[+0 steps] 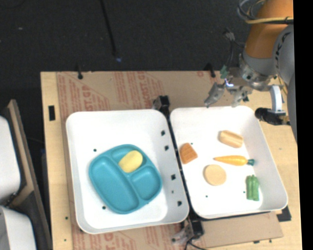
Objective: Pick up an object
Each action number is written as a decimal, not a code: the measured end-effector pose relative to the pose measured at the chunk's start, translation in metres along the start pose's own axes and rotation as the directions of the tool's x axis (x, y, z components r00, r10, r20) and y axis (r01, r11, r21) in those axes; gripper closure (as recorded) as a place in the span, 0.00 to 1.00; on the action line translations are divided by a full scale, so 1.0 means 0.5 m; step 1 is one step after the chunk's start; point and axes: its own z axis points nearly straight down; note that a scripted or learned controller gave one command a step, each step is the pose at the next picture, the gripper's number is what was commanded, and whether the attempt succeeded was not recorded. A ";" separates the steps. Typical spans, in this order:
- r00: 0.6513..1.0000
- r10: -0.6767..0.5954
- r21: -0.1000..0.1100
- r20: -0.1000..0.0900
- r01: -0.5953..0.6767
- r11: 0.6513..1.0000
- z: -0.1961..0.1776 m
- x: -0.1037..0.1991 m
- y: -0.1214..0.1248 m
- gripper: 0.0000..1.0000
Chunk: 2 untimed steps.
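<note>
Over in the left bin [75, 150], a yellow lump [130, 161] sits in a blue tray [123, 187]. Moving into the right bin [264, 138]: an orange wedge [187, 153] by the left wall, then a tan disc [214, 174], a bread roll [231, 139], a carrot [231, 160] and a green piece [252, 188], all loose and well spaced, easy pickings. The gripper [226, 96] hangs above the bin's far edge, fingers spread and holding nothing.
</note>
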 end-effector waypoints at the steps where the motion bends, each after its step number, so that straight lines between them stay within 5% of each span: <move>1: 1.000 -0.001 -0.007 0.001 0.001 1.000 -0.009 0.000 0.003 0.00; 2: 1.000 -0.001 -0.002 0.000 0.001 1.000 0.116 0.005 0.002 0.00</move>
